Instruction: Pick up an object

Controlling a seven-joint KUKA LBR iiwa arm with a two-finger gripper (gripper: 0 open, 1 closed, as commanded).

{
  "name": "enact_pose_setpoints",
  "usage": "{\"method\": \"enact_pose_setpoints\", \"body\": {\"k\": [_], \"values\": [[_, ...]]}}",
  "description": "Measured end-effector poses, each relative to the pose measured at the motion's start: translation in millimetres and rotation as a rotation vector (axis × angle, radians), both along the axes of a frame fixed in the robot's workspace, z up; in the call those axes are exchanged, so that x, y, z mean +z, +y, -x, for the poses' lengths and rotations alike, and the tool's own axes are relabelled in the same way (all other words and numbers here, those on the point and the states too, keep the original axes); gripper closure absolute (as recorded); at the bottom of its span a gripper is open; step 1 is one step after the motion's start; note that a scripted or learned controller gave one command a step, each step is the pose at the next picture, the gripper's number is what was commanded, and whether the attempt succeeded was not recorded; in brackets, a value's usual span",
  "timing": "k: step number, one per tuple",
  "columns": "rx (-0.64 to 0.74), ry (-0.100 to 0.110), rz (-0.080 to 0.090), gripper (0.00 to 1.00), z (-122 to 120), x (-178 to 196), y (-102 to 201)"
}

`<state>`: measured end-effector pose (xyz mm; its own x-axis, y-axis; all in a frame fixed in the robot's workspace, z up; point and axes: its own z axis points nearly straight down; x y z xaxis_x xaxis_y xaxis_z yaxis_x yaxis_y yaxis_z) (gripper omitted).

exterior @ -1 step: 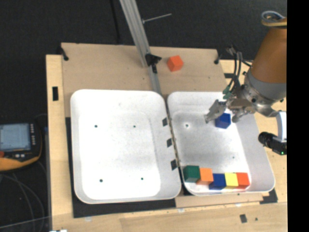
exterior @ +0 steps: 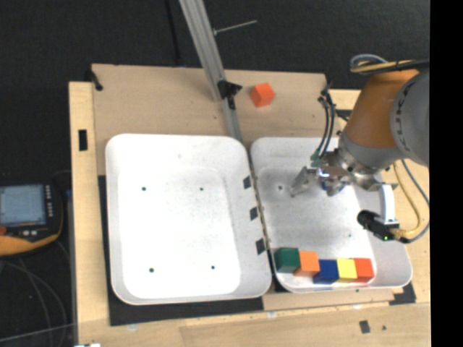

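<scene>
End effector (exterior: 312, 181) hangs over right bin (exterior: 289, 154), far half; fingers spread, nothing between them. Five blocks in row along near edge: green block (exterior: 287, 259), orange, blue, yellow, red. Orange cube (exterior: 262, 95) on desk (exterior: 289, 100), beyond bins.

A single fixed camera looks down from above at a slant, far enough back to take in the whole tabletop (exterior: 289, 107) and both white bins (exterior: 116, 194). The arm (exterior: 380, 121) enters from the right edge; the far side seems to lie toward the top.
</scene>
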<state>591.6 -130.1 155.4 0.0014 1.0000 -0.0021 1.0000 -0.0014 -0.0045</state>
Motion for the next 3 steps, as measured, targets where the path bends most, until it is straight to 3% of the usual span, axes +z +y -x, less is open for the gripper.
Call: {"method": "enact_pose_setpoints", "body": {"k": [1, 2, 3], "values": [[-0.001, -0.007, -0.001, 0.00, 21, -59, -25], [-0.005, 0.058, -0.026, 0.00, -68, -61, -62], [0.006, -0.016, 0.001, 0.00, -75, 124, -52]]}}
